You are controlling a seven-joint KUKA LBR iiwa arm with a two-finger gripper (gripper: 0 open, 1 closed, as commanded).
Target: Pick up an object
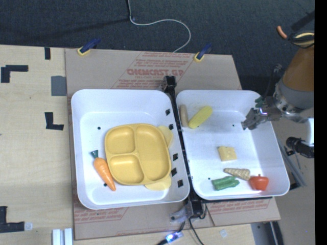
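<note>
Was at the approach step, nothing lifted yet. Hovered at the right bin point(265, 137)'s 2 o'clock rim: gripper point(252, 120), dark and small, fingers too blurred to judge for opening, nothing visibly between them. Called next for a choice of target, a swing toward 8 o'clock into the bin, and a straight descent over one piece. Lay nearest, at the bin's 11 o'clock: corn point(200, 116), yellow, stubby, tilted, just beside a pale stick point(183, 115) against the dividing wall; probably awkward so close to that wall. Sat alone near the bin's centre: cheese point(227, 153), a small pale-yellow block, likely the easiest grab. Clustered along the 6 o'clock edge: cone point(237, 173), green pod point(225, 183) and tomato point(259, 182), near enough together to risk nudging a neighbour. Rested in the left bin point(82, 137): a yellow tray point(138, 153) with a carrot point(104, 172) at its 8 o'clock, well apart from the arm.
</note>
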